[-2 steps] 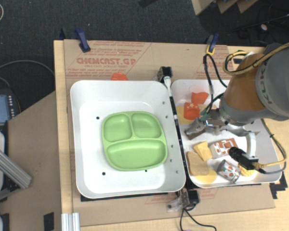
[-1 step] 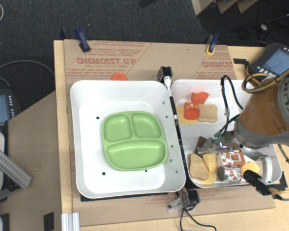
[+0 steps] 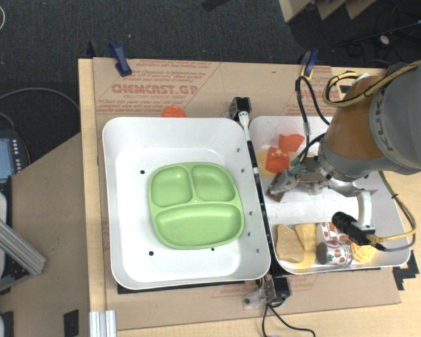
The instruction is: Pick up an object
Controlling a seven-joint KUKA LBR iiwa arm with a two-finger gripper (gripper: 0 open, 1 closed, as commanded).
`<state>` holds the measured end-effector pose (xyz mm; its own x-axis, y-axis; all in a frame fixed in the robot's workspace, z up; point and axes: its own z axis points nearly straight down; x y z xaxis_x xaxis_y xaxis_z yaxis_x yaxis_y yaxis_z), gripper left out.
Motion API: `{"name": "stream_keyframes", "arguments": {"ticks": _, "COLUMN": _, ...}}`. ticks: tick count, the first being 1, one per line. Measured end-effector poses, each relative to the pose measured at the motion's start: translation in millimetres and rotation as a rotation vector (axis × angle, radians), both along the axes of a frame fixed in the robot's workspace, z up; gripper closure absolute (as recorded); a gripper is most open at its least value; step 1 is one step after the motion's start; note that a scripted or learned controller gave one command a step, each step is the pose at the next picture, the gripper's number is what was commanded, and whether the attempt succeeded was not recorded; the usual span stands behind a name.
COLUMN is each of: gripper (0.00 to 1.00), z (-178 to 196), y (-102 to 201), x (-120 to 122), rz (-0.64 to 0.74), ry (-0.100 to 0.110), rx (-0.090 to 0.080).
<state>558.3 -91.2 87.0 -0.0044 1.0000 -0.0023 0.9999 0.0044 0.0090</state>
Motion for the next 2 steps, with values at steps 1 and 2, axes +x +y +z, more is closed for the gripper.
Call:
{"name": "stream_keyframes", "arguments": {"ticks": 1, "gripper": 0.00, "z": -1.0, "y": -18.9, "x": 69.0, "rz": -0.002, "ry": 0.000, "rx": 0.000}}
{"name": "stream_keyframes", "arguments": {"ticks": 2, "gripper": 0.00, "z": -1.9, "y": 0.0, "x": 108.9, "rz": -0.001, "ry": 0.012, "rx": 0.001}}
